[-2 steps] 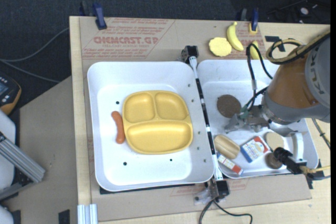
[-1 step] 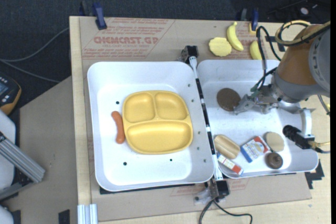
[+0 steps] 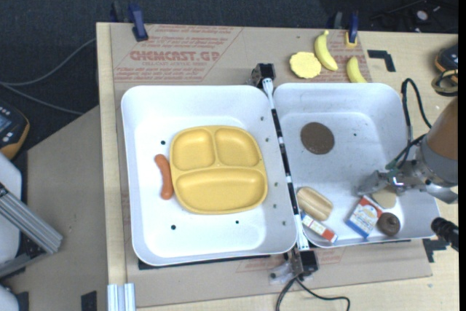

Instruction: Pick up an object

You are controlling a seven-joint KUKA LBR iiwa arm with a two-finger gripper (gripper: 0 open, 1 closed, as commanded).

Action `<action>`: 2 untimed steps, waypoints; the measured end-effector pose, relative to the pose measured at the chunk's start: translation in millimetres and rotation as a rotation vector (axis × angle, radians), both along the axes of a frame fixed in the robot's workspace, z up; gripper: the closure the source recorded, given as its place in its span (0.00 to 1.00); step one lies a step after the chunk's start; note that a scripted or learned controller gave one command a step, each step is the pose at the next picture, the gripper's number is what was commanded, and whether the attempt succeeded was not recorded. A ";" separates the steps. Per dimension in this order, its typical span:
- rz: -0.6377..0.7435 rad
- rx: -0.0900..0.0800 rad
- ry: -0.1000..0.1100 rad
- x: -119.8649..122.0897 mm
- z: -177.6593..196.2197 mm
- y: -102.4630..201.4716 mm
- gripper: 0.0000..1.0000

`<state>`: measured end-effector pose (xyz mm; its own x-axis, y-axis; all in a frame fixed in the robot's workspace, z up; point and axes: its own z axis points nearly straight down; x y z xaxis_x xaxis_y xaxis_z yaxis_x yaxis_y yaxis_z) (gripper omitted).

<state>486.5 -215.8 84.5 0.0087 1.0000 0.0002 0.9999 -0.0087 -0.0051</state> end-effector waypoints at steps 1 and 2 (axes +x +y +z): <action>0.013 0.002 -0.004 17.7 0.0 56.1 0.00; 0.009 -0.001 -0.008 17.8 10.8 53.1 1.00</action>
<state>504.3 -162.7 95.2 -0.0003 1.0000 -0.0004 1.0000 0.0003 0.0028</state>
